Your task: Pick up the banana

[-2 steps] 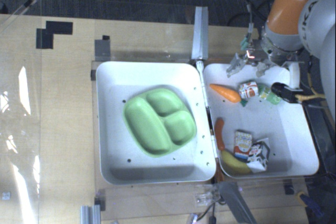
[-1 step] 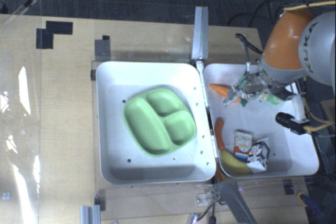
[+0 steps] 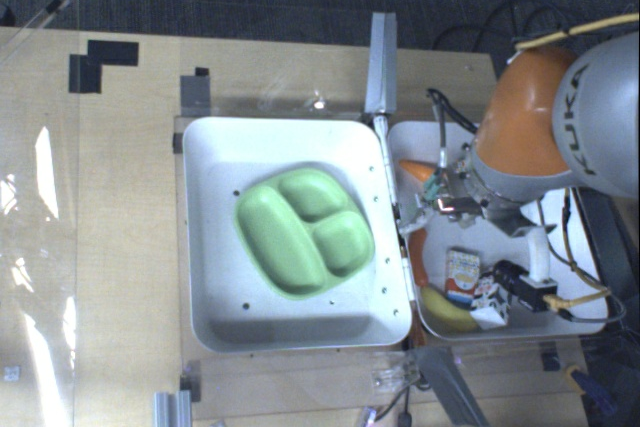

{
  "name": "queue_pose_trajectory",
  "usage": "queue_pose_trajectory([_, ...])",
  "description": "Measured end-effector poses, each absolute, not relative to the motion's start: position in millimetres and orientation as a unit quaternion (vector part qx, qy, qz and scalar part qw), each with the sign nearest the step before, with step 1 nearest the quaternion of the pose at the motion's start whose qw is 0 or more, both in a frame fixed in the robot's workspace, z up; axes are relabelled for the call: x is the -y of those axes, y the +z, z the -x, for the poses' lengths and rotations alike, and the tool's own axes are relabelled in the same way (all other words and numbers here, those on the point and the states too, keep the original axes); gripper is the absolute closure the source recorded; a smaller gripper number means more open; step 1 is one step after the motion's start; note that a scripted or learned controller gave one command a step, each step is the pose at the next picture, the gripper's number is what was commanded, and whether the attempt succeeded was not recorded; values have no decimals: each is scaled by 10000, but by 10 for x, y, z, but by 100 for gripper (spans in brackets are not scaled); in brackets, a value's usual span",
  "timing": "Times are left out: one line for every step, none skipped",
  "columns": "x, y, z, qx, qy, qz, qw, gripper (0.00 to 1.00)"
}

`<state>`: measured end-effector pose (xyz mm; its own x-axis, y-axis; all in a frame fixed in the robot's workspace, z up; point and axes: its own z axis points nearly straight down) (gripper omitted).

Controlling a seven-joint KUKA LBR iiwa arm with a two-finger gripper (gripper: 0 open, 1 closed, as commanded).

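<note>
- My hand (image 3: 432, 202) hangs low over the upper part of the right bin (image 3: 590, 323), close to its left wall; whether it is open or closed I cannot tell from this angle.
- The banana (image 3: 446, 308) lies at the near left corner of that bin, well short of where my hand sits, with its outer end touching a small carton (image 3: 462, 274) and crumpled packets (image 3: 490, 303).
- An orange carrot-like piece (image 3: 416, 171) lies just beside my hand, so a closing grip here would likely take the wrong thing.
- The banana hugs the bin wall; coming down on it, I could strike the rim or pin the fruit against it and have it slip out.
- The carton could be caught along with it.
- The green divided tray (image 3: 305, 230) sits in the left bin (image 3: 210, 315) on the surface (image 3: 100, 245), apart from all this.
</note>
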<state>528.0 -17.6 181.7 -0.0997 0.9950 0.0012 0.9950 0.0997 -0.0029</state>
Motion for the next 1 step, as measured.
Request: queue_pose_trajectory([597, 2104, -5849, 8513, -3, 5247, -2, 0])
